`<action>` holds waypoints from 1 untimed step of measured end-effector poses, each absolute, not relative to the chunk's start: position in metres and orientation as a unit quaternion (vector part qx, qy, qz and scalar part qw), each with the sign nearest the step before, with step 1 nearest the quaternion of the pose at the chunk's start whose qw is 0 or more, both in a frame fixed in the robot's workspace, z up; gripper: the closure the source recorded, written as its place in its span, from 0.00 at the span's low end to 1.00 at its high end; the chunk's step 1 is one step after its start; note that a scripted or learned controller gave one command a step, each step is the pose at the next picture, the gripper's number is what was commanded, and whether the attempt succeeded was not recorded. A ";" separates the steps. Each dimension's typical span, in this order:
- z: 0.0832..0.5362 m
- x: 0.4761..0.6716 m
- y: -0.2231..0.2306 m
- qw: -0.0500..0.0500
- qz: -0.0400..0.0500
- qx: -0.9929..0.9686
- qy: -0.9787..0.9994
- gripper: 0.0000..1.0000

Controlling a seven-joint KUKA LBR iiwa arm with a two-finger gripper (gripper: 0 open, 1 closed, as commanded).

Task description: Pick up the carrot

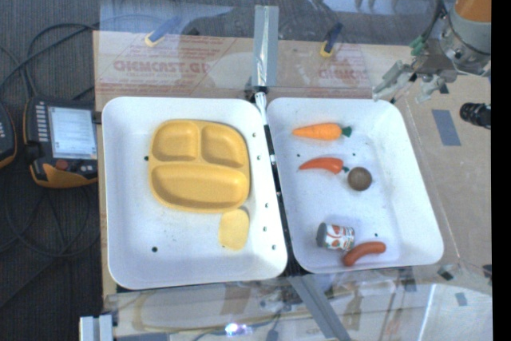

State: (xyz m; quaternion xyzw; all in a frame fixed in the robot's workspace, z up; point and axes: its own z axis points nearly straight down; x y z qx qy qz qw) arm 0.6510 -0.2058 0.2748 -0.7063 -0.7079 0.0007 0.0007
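The gripper (415, 80) hangs outside the right bin (415, 172), just past its far right corner, with the bin's raised rim between it and the floor inside. Nearest to it inside lies the carrot (318, 132), with bare white floor on the gripper's side and beyond. Past the carrot, the red pepper (321, 164) and a small brown ball (359, 178), possibly a kiwi, sit close together, leaving a narrow gap. Farthest off, the can (334, 235) and sausage (364, 252) crowd the near wall.
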 end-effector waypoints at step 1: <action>0.167 0.668 -0.192 -0.001 0.002 -0.682 -0.731 0.00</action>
